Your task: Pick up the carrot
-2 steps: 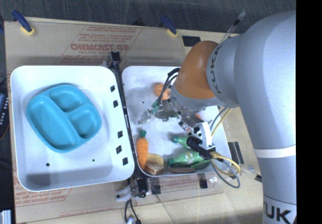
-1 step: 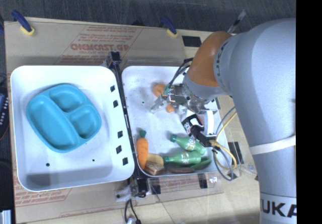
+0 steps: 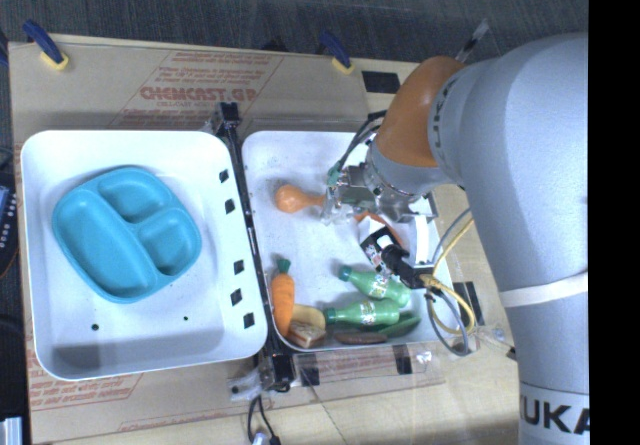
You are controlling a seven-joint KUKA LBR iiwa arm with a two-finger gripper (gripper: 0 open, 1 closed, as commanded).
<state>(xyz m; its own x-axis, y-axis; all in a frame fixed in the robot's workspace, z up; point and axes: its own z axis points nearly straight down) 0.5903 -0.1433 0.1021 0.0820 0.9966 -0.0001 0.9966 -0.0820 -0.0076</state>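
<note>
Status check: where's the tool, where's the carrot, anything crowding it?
Tool over right bin's upper part, beside an orange ball-like piece. Carrot untouched, lying by the bin's left wall. Bread-like piece touching its lower end; two green bottles alongside.

Even overhead light, soft shadows inside the white bins (image 3: 40,233), mild glare on their floors, slightly soft focus throughout.

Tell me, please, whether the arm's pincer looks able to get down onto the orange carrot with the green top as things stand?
Probably yes. The orange carrot with the green top lies exposed against the right white bin's left wall, nothing over it. That wall and the tan item at its tip may crowd the pincer.
</note>
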